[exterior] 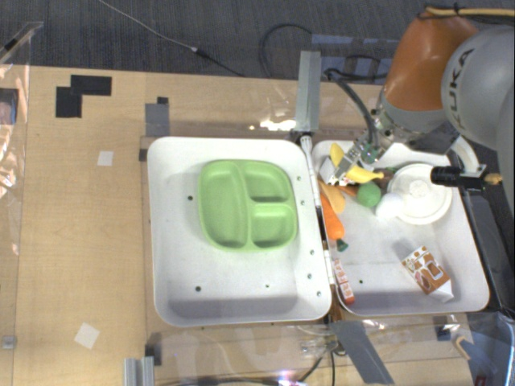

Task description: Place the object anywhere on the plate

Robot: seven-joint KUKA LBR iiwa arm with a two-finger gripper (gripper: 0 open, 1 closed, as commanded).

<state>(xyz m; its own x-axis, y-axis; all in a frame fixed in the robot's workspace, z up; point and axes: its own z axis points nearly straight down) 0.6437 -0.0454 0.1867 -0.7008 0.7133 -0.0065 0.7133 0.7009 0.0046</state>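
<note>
A green divided plate lies in the middle of the left white bin. My gripper hangs low over the top left corner of the right bin, reaching down from the grey and orange arm. Its tip is right over a cluster of toy food: a yellow piece, a green ball and an orange carrot-like piece. The gripper body hides what lies directly under it.
A white round lid or cup sits at the right of the cluster. A brown and white carton lies near the right bin's front right. A thin red and white stick lies along that bin's left wall.
</note>
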